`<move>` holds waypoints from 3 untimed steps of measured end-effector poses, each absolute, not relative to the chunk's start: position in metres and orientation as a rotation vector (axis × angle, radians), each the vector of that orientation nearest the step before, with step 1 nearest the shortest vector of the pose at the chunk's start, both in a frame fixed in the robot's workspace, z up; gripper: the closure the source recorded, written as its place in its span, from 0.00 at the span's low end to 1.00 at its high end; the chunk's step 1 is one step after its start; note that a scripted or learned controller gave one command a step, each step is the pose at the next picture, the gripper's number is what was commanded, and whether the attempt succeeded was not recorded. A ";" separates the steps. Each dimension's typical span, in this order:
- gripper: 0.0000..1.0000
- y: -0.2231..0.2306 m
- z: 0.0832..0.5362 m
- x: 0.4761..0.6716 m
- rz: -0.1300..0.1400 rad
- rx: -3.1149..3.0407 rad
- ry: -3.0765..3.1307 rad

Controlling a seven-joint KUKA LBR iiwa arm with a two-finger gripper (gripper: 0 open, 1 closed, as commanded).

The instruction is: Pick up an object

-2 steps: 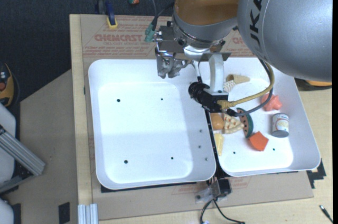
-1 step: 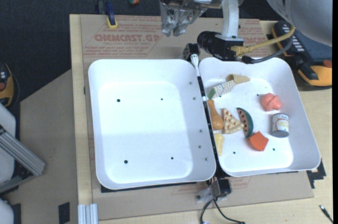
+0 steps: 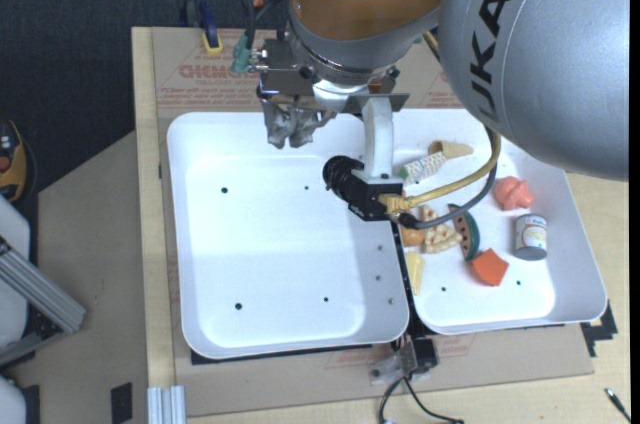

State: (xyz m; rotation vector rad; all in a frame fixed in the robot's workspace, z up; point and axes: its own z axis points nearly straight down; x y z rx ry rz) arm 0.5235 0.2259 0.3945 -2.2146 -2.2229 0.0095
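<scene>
My gripper (image 3: 289, 134) hangs over the far edge of the left bin (image 3: 270, 262), its fingers close together with nothing between them. The loose objects lie in the right bin (image 3: 575, 297), off to the gripper's right. They include a pink lump (image 3: 512, 192), an orange-red block (image 3: 489, 267), a small grey canister (image 3: 530, 235), a tan cone (image 3: 451, 150), a white and green brush (image 3: 420, 167), a teal ring (image 3: 469, 232) and tan pieces (image 3: 430, 235). The arm's body hides the far part of the right bin.
A black cable fitting (image 3: 348, 182) with a yellow hose hangs from the arm over the divide between the bins. The bench's cardboard top (image 3: 150, 112) surrounds the bins. A blue and yellow clip (image 3: 209, 24) sits at the far left edge.
</scene>
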 end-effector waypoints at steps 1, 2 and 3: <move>1.00 0.225 0.464 0.505 -0.012 -2.220 -2.225; 1.00 0.224 0.366 0.477 0.018 -2.219 -2.217; 1.00 0.225 0.470 0.500 -0.018 -2.223 -2.226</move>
